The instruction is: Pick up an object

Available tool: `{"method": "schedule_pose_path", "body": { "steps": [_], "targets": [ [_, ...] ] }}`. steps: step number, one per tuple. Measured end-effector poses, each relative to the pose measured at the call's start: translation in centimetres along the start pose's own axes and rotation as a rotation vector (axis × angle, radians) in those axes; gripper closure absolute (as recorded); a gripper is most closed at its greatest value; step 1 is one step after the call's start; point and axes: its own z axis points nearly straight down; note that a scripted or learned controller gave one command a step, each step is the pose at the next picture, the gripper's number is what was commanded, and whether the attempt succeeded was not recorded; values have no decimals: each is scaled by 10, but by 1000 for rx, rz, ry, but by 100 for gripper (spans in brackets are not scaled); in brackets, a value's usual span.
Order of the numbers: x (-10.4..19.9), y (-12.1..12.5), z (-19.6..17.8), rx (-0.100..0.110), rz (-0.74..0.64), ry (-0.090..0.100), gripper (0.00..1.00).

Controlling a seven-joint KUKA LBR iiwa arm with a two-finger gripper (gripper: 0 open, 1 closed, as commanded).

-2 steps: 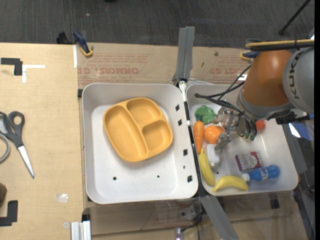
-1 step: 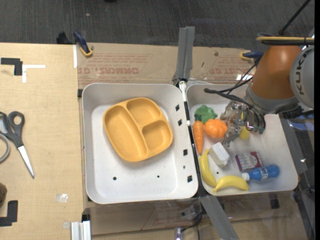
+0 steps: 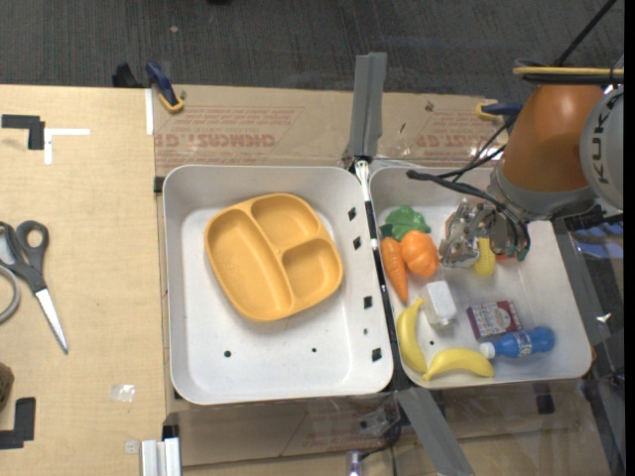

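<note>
Left to right. On the counter (image 3: 79, 266), at 9 o'clock of the left bin (image 3: 179, 296), lies a pair of scissors (image 3: 38, 276); it plays no part in the task. The left bin holds one orange divided plate (image 3: 273, 256), lying flat near the bin's centre.

The right bin (image 3: 566, 305) carries the candidate objects. Along its 9 o'clock wall lies a toy carrot (image 3: 395, 269). Touching the carrot at 1 o'clock is an orange toy fruit (image 3: 420, 253), with a green leafy piece (image 3: 402, 221) at its 11 o'clock. At 6 o'clock lie two yellow bananas (image 3: 437, 350): one stands along the wall, the other curves along the front edge. A small white block (image 3: 440, 302) sits between the fruit and the bananas. A maroon packet (image 3: 492, 318) and a blue-and-white bottle (image 3: 518, 343) lie at 5 o'clock.

Step in hand: approach and descent, judged from the pose. The gripper (image 3: 466, 238) hangs at the bin's 12 o'clock, just beside the orange fruit. A small yellow object (image 3: 484, 263) lies at the gripper's 5 o'clock. Whether the gripper is spread or closed cannot be told, and no object shows between its parts.

Next move, as a judgement: select one target, centre over it, descend, close, then lift. The orange fruit is the nearest; being round and smooth, it may roll if caught off-centre.
</note>
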Motion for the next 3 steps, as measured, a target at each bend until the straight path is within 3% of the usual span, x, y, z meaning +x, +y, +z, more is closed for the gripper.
{"method": "schedule_pose_path", "body": {
  "steps": [1,2,3],
  "targets": [
    [0,0,0,0,0,0,0],
    [-2,0,-10,1,-1,-5,100],
    [-13,26,13,0,156,9,100]
  ]
}}
